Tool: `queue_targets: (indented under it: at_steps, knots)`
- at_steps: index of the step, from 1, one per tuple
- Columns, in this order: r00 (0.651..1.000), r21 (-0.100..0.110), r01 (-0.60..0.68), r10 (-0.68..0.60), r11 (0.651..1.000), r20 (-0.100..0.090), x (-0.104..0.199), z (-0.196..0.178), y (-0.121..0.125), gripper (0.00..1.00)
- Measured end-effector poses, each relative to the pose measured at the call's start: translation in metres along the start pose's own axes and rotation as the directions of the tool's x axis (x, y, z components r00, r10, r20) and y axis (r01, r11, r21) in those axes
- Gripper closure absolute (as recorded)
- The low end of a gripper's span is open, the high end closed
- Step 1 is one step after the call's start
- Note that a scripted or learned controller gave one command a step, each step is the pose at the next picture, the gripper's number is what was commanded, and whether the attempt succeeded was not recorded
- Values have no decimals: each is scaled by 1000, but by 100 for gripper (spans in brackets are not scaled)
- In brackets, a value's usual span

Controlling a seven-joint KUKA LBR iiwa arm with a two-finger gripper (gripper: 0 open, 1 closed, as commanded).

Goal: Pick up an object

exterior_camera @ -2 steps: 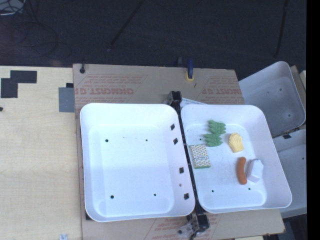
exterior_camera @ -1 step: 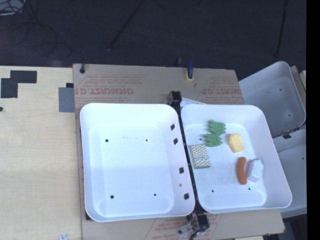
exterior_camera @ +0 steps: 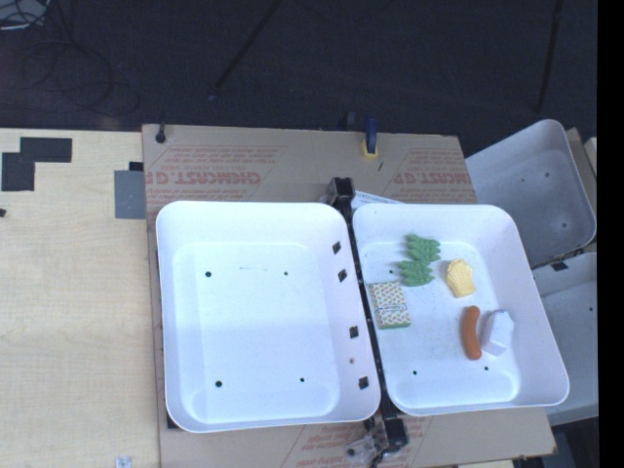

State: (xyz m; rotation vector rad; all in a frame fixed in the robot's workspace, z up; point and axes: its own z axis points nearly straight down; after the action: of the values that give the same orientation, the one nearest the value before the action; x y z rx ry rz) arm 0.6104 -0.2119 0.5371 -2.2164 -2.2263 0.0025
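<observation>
**Bench inspection: pick targets all in the right-hand bin**

Nearest edge: a small black clamp fitting [exterior_camera: 383, 445] sits at the front of the seam where the two bins meet. Both bins rest on a brown cardboard sheet with red printing [exterior_camera: 244, 169], which lies on the pale wooden bench top [exterior_camera: 68, 310].

The shallow white left-hand bin [exterior_camera: 171, 359] shows only dark dots on its floor.

The shallow white right-hand bin [exterior_camera: 541, 378] holds every candidate object. Nearest the front are a small white blocky piece [exterior_camera: 499, 331] and an orange sausage-shaped piece [exterior_camera: 472, 332], lying side by side and touching or nearly so; I cannot tell which. Further in, close to the dividing wall, lies a flat checkered green-and-cream block [exterior_camera: 390, 304]. Beyond the sausage lies a yellow corn-like piece [exterior_camera: 460, 278]. To its left are two green leafy pieces, the nearer one [exterior_camera: 416, 273] just beside the farther one [exterior_camera: 423, 247].

Beyond the bins, a yellow and blue clip [exterior_camera: 370, 142] stands at the far edge of the cardboard. A grey metal plate [exterior_camera: 531, 183] lies at the right rear. Dark flooring with cables [exterior_camera: 58, 8] fills the background.

Tool status: I cannot tell whether my gripper is spread or pressed together.
</observation>
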Motion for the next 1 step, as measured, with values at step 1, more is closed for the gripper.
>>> queue_targets:
  at_steps: [1]
  knots:
    - [1000,1,0,0,1000,-1,8,1,35,100]
